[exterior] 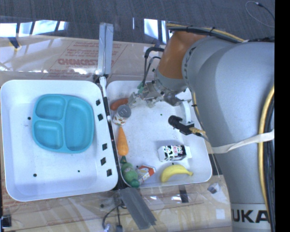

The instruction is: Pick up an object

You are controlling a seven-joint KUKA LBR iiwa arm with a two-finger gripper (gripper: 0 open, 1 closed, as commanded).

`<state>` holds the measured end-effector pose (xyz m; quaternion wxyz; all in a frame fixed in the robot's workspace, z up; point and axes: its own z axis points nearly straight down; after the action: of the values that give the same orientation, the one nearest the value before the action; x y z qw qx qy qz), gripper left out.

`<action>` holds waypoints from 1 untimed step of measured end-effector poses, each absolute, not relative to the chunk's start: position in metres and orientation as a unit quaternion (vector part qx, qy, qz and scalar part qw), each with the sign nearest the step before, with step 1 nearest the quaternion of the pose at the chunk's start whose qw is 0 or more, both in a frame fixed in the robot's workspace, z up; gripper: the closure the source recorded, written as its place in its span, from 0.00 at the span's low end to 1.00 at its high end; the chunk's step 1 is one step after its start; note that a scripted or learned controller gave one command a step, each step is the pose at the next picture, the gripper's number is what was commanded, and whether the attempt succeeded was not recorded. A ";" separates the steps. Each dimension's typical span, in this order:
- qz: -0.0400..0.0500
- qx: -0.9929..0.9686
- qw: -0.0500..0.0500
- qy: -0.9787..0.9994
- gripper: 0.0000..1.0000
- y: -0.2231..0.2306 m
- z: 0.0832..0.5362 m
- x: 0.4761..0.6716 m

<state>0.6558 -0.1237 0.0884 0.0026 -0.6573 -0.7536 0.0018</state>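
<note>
Left bin [9, 129] holds a sectioned tray [64, 123]; right bin [203, 170] holds a carrot [122, 141] along its left wall, banana [176, 172] and carton [174, 152] front right, possibly a jar [122, 113] behind the carrot.

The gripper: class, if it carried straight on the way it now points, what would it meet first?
The gripper points toward the view's left, low in the right bin. First in its line looks to be the grey-lidded jar with the reddish item beside it, though depth is unclear from one slanted view.
</note>
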 end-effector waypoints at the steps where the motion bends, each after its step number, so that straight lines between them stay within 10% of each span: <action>1: 0.002 -0.657 0.002 -0.754 0.00 -0.124 0.089 0.656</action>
<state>0.6561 -0.1237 0.0886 0.0023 -0.6573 -0.7536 0.0016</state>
